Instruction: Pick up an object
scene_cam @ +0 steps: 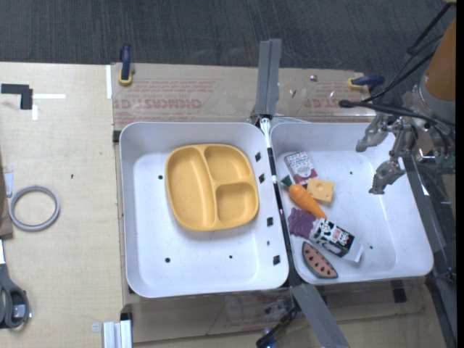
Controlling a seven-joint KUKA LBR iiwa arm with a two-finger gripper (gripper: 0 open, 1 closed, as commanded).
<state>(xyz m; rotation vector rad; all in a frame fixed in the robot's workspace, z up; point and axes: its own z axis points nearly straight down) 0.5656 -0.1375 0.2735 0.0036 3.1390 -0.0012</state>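
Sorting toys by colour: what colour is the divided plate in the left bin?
Yellow-orange all over: the divided plate, seen clearly in the camera view.

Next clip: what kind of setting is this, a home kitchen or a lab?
Most likely a robot lab bench, not a kitchen: two white bins clamped to a plywood top, toy food such as a carrot and watermelon slice, and a tape roll lying nearby.
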